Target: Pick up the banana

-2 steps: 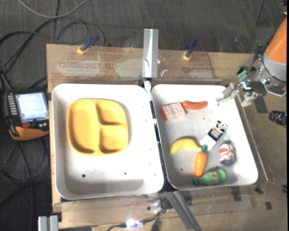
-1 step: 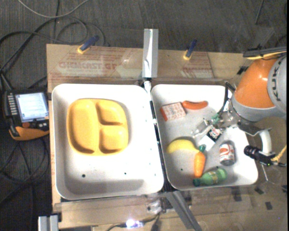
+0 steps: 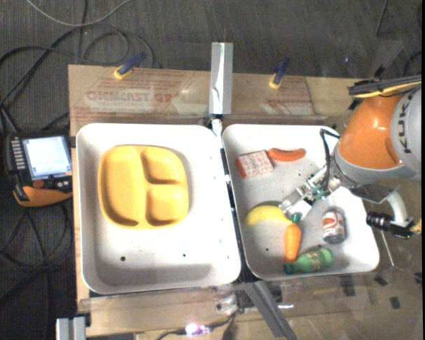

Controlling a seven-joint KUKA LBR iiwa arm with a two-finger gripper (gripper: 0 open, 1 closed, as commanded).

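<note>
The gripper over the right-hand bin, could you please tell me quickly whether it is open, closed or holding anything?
Gripper: low in the right bin, right beside the banana; whether it is open, closed or holding anything cannot be told.

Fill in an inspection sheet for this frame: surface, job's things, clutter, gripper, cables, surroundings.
Surface: two white bins side by side, left bin and right bin, on a bench.
Job's things: banana lies in the right bin, left of centre, not lifted.
Clutter: carrot, green bottle, soda can, red-and-white box and sausage in the right bin; yellow divided tray in the left bin.
Gripper: gripper low beside the banana's right end.
Cables: loose cables on the floor.
Surroundings: handheld screen unit left of the bench.
</note>
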